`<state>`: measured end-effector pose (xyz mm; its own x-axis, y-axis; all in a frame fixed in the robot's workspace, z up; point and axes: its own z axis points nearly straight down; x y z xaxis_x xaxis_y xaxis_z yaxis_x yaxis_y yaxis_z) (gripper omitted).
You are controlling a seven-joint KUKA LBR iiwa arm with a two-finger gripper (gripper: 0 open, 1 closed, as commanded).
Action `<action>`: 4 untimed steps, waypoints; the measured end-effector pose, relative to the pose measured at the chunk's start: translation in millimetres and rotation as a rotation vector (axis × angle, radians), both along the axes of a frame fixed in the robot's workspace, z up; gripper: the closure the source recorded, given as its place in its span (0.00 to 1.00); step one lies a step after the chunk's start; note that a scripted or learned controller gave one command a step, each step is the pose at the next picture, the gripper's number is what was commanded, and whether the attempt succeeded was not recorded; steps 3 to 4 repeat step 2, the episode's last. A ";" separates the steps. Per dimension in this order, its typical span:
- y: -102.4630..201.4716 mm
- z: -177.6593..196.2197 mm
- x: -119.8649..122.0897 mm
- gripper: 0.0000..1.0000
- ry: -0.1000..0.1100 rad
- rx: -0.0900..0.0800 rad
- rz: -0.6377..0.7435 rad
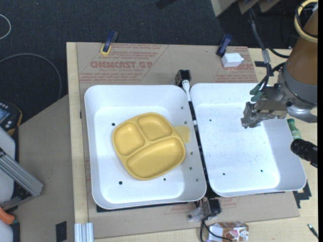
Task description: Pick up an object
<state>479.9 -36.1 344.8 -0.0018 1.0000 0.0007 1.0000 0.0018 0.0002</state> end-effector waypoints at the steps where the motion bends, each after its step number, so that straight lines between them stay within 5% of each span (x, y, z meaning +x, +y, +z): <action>1: 66.6 5.0 -0.4 1.00 -0.002 0.000 0.004; 2: 123.0 67.5 -0.1 1.00 -0.008 0.002 0.006; 4: 123.0 67.5 -0.1 1.00 -0.008 0.002 0.006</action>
